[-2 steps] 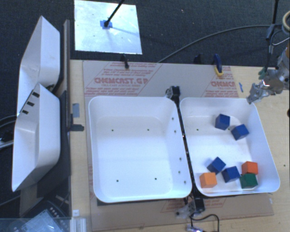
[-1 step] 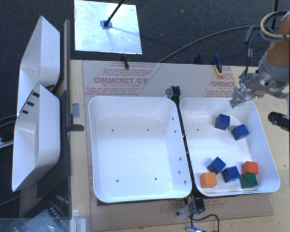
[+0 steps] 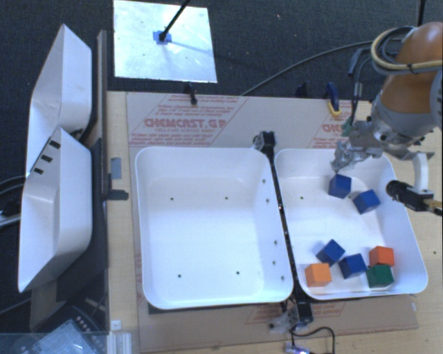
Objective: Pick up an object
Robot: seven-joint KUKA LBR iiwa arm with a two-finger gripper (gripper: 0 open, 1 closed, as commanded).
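Bench point(image 3: 208, 114) of pale board carries two white bins on dark carpet point(image 3: 41, 21), a metal plate point(image 3: 166, 52) beyond. Claw point(image 3: 344, 163) hangs over the right bin point(image 3: 304, 207), just above a blue cube point(image 3: 339, 186); its grip state I cannot tell. More cubes point(image 3: 351, 264) lie near that bin's front edge.

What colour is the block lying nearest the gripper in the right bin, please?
Blue: the block sits just below the gripper, seen in the camera view.

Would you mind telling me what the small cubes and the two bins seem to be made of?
The cubes, such as the orange one, look like painted wood or hard plastic: flat matte colour, crisp edges; which one is unclear. The right bin and left bin look like thin moulded plastic: smooth white, rounded corners, slight sheen.
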